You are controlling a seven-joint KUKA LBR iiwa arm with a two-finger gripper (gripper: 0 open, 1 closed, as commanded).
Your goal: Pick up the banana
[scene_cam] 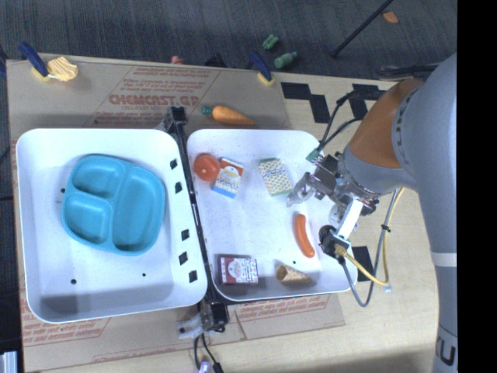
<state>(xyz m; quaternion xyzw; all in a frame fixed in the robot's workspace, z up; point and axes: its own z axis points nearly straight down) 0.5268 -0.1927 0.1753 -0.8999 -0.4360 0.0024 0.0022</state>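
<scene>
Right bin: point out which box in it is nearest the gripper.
The pale patterned box, just left of the gripper. The small carton sits farther left; the dark red box lies lower left, farther still.

This is a robotics lab bench. A grey arm (404, 142) with an orange band reaches over two white bins (23, 208). They sit on a printed cardboard sheet (140, 92) fixed with blue clamps (35, 59). A dark pole (373, 18), perhaps a tripod leg, crosses the dark carpet (116, 14).
</scene>
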